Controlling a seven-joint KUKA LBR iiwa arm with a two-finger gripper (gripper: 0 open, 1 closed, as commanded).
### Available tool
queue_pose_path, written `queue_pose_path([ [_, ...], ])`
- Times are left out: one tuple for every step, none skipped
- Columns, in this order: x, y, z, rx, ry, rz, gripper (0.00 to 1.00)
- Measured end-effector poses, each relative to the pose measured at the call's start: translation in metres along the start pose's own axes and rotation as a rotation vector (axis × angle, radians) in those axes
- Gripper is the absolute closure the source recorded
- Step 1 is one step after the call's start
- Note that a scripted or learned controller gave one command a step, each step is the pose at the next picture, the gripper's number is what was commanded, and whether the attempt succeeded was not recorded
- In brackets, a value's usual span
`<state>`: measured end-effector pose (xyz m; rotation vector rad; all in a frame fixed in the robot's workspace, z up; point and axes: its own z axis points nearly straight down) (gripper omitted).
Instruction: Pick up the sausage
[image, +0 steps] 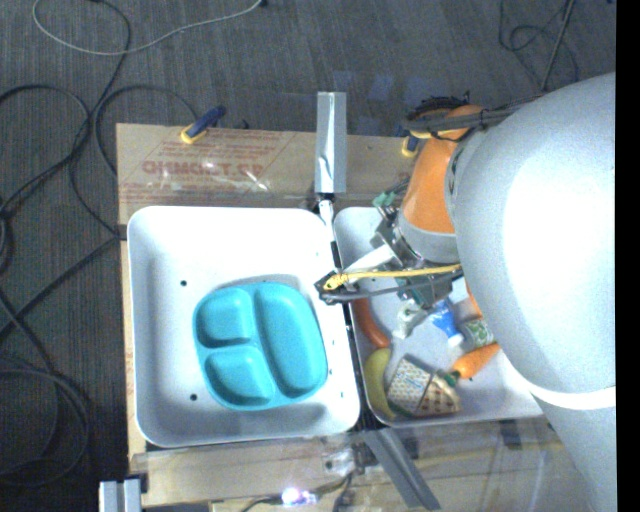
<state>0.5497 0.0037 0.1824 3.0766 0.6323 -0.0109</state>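
Note:
A reddish-brown sausage (368, 322) lies along the left wall of the right bin (350, 225), partly hidden under the arm. My gripper (411, 292) hangs low over the middle of that bin, just right of and slightly above the sausage. The orange wrist band (432, 195) and the grey arm body cover most of the bin behind it. Nothing visibly sits in the gripper.
The left bin (150, 300) holds a blue three-part tray (262, 342). Near the right bin's front lie a yellow round fruit (377, 377), a patterned cone-like piece (424, 390), an orange carrot (478, 360) and a blue-and-white item (447, 320). A yellow cable (390, 273) crosses the divider.

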Motion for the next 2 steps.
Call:
queue_pose_path([
  [-0.002, 0.059, 0.0, -0.001, 0.0, 0.2, 0.0],
  [0.032, 0.015, -0.001, 0.003, 0.002, 0.196, 0.0],
])
